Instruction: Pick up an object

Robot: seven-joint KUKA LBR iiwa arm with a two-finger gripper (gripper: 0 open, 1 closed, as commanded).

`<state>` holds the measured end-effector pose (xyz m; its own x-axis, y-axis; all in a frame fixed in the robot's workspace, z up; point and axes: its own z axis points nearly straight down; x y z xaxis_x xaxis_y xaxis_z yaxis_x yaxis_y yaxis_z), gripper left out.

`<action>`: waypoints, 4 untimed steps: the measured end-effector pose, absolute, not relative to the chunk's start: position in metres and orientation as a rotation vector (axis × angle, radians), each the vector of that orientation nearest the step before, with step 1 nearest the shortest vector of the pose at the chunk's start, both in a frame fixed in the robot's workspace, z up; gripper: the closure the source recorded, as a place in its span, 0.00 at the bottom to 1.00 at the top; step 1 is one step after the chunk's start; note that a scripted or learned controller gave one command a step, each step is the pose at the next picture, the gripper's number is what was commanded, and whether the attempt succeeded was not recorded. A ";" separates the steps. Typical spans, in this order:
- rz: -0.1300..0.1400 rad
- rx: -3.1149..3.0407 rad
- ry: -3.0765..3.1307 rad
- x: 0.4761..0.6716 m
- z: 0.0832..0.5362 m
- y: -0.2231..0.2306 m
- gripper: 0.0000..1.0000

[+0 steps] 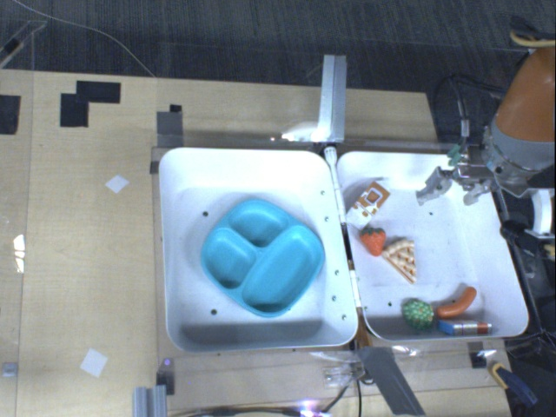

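My gripper (453, 187) hangs over the back right part of the right bin (512, 268), its two fingers spread open with nothing between them. Left of it, near the bin's left wall, lies a white and brown toy block (369, 201). Below that sit a red strawberry (373, 241) and a waffle slice (403, 259). Along the front of the bin rest a green round toy (418, 314), an orange sausage (457, 301) and a small marker-like stick (465, 327).
The left bin (178, 233) holds a blue divided plate (261, 256). A metal post (334, 98) stands behind the divide between the bins. Black cables and arm hardware crowd the right edge (530, 233).
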<state>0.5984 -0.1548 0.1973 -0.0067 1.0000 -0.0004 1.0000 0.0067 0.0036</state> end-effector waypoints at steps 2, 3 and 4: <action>0.013 2.036 2.377 0.531 0.090 -0.114 0.00; 0.010 1.869 2.511 0.589 0.089 -0.123 0.00; 0.010 1.868 2.512 0.555 0.089 -0.116 0.00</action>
<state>0.5551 -0.1159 0.0894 -0.2879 0.9577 -0.0050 0.9576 0.2879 0.0119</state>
